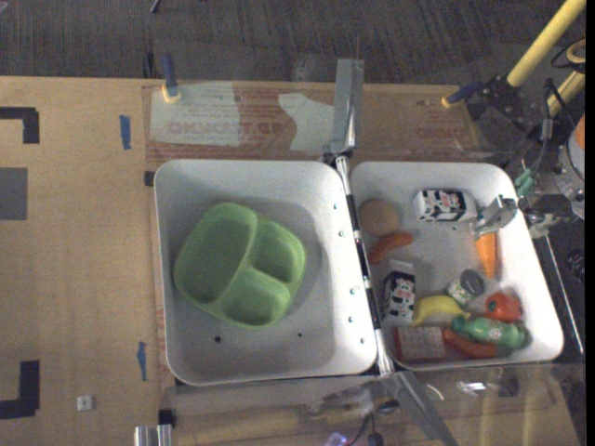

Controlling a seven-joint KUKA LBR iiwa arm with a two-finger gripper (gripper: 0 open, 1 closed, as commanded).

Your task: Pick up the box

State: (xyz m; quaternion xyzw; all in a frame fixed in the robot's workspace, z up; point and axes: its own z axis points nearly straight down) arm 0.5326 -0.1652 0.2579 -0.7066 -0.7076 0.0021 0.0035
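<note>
Two cow-print cartons lie in the right bin (548,347). One carton (439,204) is near the back wall, the other carton (401,297) stands by the left wall. A flat pinkish box (420,342) rests in the front left corner. My gripper (495,215) hangs over the bin's back right part, just right of the back carton and above an orange carrot (488,255). Nothing shows between its fingers.
Around the boxes are a tan round item (378,216), a red sausage-like piece (390,243), a banana (437,307), a tomato (503,306) and a green bottle-shaped toy (490,331). A green divided plate (240,264) lies in the left bin (177,342).
</note>
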